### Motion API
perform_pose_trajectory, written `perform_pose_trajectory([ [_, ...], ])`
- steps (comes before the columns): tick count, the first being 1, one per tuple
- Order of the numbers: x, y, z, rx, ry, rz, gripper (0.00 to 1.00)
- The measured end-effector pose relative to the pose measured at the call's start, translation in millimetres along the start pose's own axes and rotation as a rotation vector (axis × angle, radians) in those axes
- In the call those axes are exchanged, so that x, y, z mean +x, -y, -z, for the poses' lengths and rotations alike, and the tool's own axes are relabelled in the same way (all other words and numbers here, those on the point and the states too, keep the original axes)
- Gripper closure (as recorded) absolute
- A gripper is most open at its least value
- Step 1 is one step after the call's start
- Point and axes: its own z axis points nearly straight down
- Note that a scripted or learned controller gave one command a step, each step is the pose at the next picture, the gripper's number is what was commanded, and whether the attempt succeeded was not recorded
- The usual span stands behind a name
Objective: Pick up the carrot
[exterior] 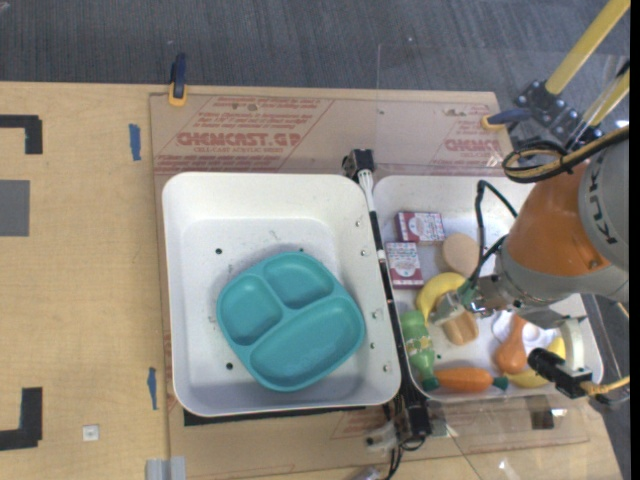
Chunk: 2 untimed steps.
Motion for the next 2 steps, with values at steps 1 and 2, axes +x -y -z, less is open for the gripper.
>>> perform_pose_trajectory([
  [1,-47.0,26.0,-0.3,-0.009,0.004,0.433,1.0],
  [2,48.9,-11.3,125.4,-0.009,-0.003,0.457,1.0],
])
